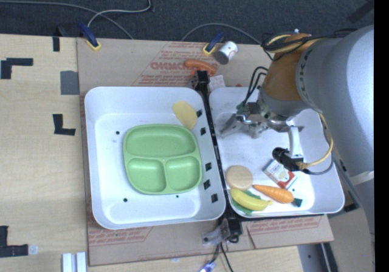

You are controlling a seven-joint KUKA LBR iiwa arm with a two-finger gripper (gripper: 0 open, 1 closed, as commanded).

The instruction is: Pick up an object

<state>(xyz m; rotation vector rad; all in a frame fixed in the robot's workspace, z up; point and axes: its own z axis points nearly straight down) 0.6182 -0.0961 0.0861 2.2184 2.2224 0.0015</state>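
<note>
My gripper [242, 126] is low over the upper left part of the right bin [325, 204], its metal fingers spread apart with bare white floor between them. Nothing is held. Toward that bin's front lie a round tan bun [239, 176], a yellow banana [250, 200], an orange carrot [275, 192] and a small red and white box [278, 171]. They lie well below the gripper. In the left bin [100, 143] a green divided plate [162, 159] lies flat, with a pale yellow lemon-like piece [185, 114] beside its upper right corner.
The grey arm with its orange band [285, 79] covers the right bin's upper right. A black divider clip strip [209, 137] runs between the bins. An orange item [199, 65] and a small silver cylinder [225, 51] lie on the cardboard behind the bins.
</note>
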